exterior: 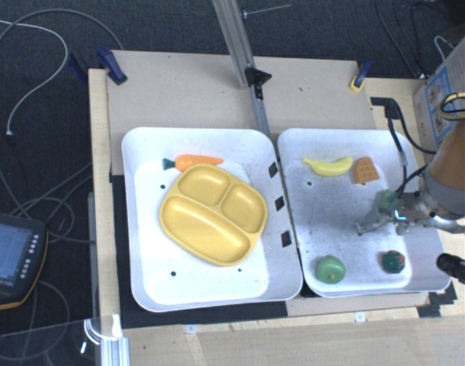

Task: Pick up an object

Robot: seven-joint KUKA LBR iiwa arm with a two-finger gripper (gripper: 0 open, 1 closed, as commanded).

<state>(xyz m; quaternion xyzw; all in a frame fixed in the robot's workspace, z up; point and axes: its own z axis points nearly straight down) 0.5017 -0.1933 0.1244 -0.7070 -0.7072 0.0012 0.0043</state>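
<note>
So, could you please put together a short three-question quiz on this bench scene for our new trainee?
1. True or false: the carrot lies in the same bin as the yellow divided plate.
2. Which thing lies right beside the banana? A) green apple B) orange-brown piece C) strawberry-like fruit
3. In which bin is the gripper?

Key: 1 true; 2 B; 3 the right bin.

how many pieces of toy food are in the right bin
4: a banana and a bread slice at the far end, a green apple and a small red-green fruit at the near end. The arm may hide more.
</note>
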